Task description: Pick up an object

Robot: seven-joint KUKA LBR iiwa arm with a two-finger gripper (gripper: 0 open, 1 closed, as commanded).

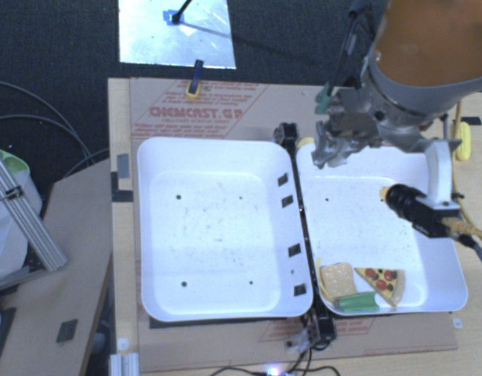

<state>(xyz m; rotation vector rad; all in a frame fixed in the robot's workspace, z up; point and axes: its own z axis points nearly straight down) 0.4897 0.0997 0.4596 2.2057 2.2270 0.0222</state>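
Pizza slice [383,280], cracker [338,276], green piece [356,302] at right bin [429,284] near corner. Claw [332,149] over bin's far edge, grip state unclear. Approach step; next, travel toward near corner, descend.

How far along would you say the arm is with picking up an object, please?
Nothing looks done yet: the pizza slice, cracker and green piece lie in the near corner of the right bin. In hand: the gripper hangs over that bin's far edge, away from them. Left: move over an item, descend, grasp and lift.
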